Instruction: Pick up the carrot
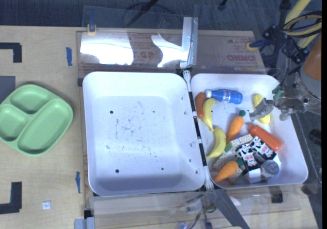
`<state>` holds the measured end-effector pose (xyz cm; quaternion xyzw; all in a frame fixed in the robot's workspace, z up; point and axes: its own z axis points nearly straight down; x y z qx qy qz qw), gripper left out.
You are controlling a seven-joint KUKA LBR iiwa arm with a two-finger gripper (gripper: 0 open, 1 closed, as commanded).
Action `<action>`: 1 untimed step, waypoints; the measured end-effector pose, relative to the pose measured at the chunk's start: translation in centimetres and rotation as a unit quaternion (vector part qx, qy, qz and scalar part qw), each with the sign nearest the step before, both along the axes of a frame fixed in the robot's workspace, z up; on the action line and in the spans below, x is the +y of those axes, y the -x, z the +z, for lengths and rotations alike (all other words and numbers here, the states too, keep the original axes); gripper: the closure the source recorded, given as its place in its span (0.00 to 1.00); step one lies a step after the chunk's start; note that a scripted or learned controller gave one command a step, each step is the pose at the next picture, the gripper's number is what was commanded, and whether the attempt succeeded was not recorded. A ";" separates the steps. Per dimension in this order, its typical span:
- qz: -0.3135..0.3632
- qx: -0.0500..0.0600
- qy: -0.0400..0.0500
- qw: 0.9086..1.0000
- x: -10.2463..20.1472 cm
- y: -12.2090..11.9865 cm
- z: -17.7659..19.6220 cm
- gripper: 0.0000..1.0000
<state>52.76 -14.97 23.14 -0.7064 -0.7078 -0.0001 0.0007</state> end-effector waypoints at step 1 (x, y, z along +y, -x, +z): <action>0.059 -0.002 0.001 0.998 1.1 -1.4 -12.8 0.00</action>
